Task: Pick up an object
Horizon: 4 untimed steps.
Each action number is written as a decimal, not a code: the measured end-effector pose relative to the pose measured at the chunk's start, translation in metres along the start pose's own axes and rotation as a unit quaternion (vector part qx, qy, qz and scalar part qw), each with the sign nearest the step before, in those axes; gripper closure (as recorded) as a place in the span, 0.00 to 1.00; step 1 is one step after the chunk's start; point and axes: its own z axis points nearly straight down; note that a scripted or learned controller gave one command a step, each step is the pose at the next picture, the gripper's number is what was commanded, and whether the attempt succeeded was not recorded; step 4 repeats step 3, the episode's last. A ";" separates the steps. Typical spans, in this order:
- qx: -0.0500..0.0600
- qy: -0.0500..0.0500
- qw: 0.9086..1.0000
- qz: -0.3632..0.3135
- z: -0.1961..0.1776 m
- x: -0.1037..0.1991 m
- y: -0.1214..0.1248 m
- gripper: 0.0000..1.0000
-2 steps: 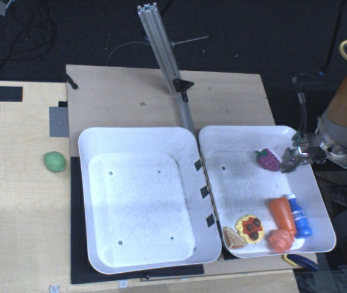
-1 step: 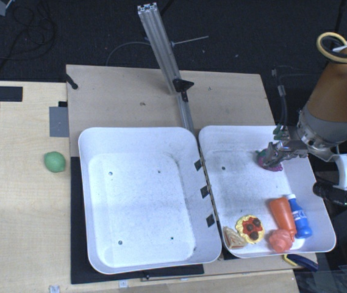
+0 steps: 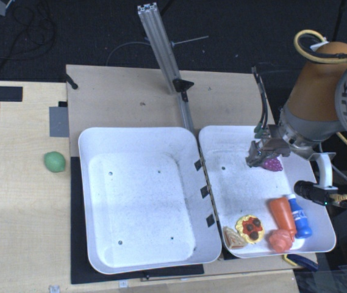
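White right bin [image 3: 234, 140] holds all objects. Gripper [image 3: 257, 156] sits low at the bin's two o'clock, touching a purple object [image 3: 274, 164]; jaw state cannot be determined. Orange bottle [image 3: 281, 213], blue bottle [image 3: 300, 215], pink item [image 3: 280, 241], yellow-red toy [image 3: 250, 227] cluster at five o'clock. Green ball [image 3: 55, 162] lies on bench at nine o'clock.
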 end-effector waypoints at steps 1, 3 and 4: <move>0.000 0.000 1.000 -0.001 0.002 0.062 0.009 1.00; 0.000 0.000 1.000 0.000 0.007 0.167 0.012 1.00; 0.000 0.000 1.000 0.000 0.007 0.167 0.012 1.00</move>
